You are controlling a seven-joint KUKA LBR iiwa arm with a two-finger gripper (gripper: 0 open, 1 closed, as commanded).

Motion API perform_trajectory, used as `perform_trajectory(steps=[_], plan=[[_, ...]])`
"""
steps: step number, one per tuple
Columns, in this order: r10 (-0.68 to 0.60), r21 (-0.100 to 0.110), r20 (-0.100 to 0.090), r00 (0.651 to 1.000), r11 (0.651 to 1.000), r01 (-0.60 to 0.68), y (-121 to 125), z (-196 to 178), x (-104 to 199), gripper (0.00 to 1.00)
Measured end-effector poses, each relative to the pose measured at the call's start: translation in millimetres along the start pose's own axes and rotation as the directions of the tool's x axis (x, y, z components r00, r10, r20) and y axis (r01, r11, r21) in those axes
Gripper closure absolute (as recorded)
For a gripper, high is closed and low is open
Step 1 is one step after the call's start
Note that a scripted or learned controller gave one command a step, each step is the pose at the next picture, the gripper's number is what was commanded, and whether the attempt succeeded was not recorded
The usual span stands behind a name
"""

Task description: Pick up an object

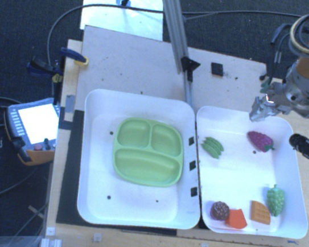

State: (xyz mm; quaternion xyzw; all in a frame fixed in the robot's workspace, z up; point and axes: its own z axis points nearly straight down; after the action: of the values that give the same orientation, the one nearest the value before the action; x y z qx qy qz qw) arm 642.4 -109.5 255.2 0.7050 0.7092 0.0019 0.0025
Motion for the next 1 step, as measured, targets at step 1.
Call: perform_trajectory(steps=[1], plan=[[-0.003,0.005,-0.003,1.0,1.0,0.003,-23.8,-5.4,46.5,1.0]])
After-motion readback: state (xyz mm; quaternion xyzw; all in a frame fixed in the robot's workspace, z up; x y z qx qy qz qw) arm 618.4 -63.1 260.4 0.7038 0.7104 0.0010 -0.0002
